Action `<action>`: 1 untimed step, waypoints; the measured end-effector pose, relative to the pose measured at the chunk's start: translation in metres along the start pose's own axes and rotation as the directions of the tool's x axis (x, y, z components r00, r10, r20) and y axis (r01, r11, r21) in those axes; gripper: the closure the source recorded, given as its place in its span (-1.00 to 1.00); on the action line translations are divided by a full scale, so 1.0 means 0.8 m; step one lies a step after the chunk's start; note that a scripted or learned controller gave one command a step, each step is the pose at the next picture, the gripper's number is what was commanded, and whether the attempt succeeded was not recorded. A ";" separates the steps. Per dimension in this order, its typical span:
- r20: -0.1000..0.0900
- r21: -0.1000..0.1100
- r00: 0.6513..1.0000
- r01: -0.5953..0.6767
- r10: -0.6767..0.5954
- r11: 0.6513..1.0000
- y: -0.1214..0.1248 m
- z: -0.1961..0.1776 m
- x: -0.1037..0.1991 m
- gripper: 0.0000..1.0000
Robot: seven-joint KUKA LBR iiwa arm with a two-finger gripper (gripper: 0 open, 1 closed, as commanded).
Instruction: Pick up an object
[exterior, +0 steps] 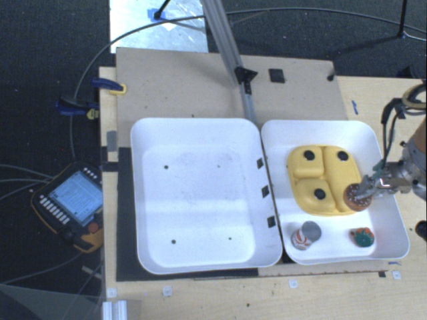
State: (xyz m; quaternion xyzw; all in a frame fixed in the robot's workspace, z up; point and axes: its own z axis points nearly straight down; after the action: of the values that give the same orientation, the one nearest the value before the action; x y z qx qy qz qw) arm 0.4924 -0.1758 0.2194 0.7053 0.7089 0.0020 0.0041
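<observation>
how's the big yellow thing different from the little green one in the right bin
The yellow object is much larger than the green object. The yellow one is lumpy with three dark dots on top; the green one shows a touch of orange-red. The yellow one lies mid-bin beside the hand; the green one lies apart near the front right corner. Both lie in the right bin.

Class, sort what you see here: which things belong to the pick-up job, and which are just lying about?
Job: gripper; right bin; yellow moulded piece; brown ring; grey and red round object; small green object.
Lying about: left bin; handheld control pendant; clamps.
</observation>
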 end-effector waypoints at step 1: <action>-0.001 0.002 1.000 0.001 -0.001 1.000 0.003 -0.046 0.000 1.00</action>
State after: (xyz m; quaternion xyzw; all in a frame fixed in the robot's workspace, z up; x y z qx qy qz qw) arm 0.4941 -0.1761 0.2560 0.7051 0.7091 0.0015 0.0029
